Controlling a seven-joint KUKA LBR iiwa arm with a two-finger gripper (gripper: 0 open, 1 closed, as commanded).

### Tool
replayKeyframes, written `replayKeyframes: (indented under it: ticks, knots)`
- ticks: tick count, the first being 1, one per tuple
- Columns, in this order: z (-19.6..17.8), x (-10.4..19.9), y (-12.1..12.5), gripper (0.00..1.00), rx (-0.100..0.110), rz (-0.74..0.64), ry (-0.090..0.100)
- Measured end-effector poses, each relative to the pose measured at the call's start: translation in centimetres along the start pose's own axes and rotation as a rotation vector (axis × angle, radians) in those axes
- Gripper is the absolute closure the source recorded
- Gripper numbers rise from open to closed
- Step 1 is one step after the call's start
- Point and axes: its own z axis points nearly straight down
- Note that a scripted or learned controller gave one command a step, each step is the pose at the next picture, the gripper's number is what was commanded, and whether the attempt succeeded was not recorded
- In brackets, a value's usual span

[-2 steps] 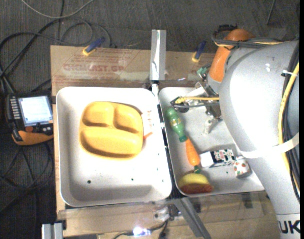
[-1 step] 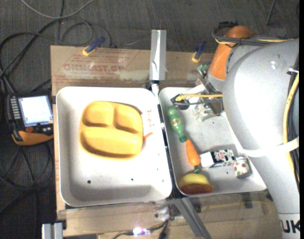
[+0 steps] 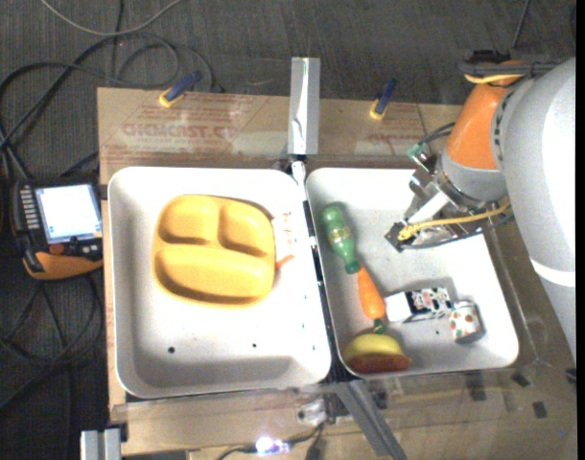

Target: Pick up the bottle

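At your far left a small screen device [image 3: 67, 212] sits off the bench on the dark floor. Next comes the left bin [image 3: 139, 353], which holds a yellow divided tray [image 3: 216, 249] lying flat in its upper half. Cross the seam between the bins and you meet the bottle [image 3: 338, 237], green, lying on its side at the upper left of the right bin [image 3: 494, 348], close against that bin's left wall, its cap end pointing down and to the right. Just below its cap lies a carrot [image 3: 370, 296], and below that an apple [image 3: 376, 352] in the bin's lower left corner. To the right of the carrot are a small carton [image 3: 419, 303] and a little cup [image 3: 466, 321]. The gripper [image 3: 408, 233] hangs over the right bin's upper middle, to the right of the bottle and apart from it, with bare bin floor between them.
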Motion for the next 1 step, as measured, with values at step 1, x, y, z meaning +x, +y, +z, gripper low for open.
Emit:
replayKeyframes:
  ticks: [1]
  knots:
    - [0.02, 0.03, -0.04, 0.0, 0.001, 0.0, 0.001]
